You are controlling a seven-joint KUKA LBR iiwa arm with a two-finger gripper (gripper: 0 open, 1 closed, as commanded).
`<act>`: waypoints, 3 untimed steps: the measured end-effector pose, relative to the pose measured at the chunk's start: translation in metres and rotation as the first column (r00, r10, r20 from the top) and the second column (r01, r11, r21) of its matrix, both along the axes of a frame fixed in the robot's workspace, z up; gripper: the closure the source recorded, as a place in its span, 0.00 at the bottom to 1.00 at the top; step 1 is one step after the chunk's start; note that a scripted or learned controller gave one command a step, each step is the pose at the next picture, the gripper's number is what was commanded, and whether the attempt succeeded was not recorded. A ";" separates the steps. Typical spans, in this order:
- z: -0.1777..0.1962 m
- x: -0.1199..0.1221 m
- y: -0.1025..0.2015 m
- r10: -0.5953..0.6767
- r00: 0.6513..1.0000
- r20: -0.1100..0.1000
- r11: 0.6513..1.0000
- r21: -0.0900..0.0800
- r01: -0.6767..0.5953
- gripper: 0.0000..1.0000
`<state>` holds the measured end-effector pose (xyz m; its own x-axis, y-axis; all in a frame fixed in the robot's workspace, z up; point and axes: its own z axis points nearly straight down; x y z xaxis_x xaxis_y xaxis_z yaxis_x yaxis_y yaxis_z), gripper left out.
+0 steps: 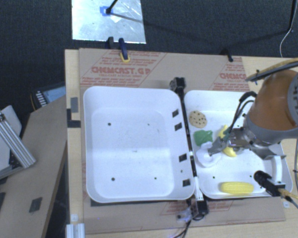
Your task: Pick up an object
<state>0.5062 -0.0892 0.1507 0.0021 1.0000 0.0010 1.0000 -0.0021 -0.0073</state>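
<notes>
The grey arm with its orange band reaches from the right over the right-hand shallow white bin (283,180), its two-finger gripper (219,148) low above a white object (207,158); whether it pinches anything cannot be told; nearby lie one speckled tan cookie (197,118), one green piece (204,136), apparently two yellow items (236,187).

Robotics lab, cardboard-topped bench (154,66), two white bins (134,143), aluminium framing (10,138), dark carpet, clamps (123,51), cables
</notes>
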 end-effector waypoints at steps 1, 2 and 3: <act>0.141 0.091 -0.016 0.008 1.000 0.030 1.000 -0.007 -0.008 0.00; -0.013 0.037 -0.003 0.003 1.000 -0.008 1.000 0.002 -0.003 0.00; 0.007 0.043 -0.005 0.004 1.000 0.011 1.000 -0.002 -0.004 1.00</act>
